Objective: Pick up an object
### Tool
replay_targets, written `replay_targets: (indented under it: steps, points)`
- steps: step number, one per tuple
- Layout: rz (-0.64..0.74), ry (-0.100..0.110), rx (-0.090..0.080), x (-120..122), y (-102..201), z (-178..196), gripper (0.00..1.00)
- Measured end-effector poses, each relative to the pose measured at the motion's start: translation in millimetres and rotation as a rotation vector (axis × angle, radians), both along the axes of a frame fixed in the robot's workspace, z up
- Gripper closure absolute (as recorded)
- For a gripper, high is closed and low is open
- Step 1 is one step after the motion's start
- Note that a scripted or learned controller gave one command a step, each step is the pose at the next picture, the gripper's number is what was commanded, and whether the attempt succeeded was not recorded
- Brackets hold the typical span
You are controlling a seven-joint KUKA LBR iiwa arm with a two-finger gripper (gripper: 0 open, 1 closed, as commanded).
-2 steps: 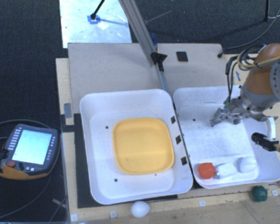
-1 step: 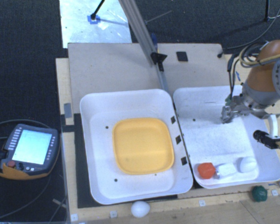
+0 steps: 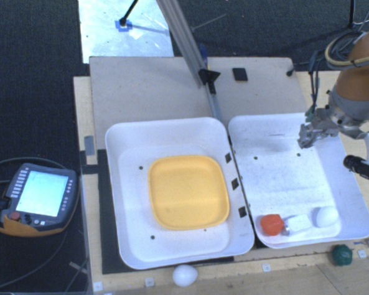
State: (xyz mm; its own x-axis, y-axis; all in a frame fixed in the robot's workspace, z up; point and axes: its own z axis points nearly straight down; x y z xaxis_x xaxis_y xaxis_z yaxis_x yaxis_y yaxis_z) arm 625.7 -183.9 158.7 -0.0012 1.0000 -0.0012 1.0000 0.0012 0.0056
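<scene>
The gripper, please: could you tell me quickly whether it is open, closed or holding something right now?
Gripper: cannot be told; it hangs over the right bin, and nothing is seen in it.

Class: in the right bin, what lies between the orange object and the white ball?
In the camera view, a small white object lies between the orange object and the white ball, along the right bin's near wall.
</scene>
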Motion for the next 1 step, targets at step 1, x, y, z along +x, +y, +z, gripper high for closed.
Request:
replay_targets:
  steps: [1]
  points:
    - [0.0,0.001,0.0,-2.6,3.7,44.2,1.0]
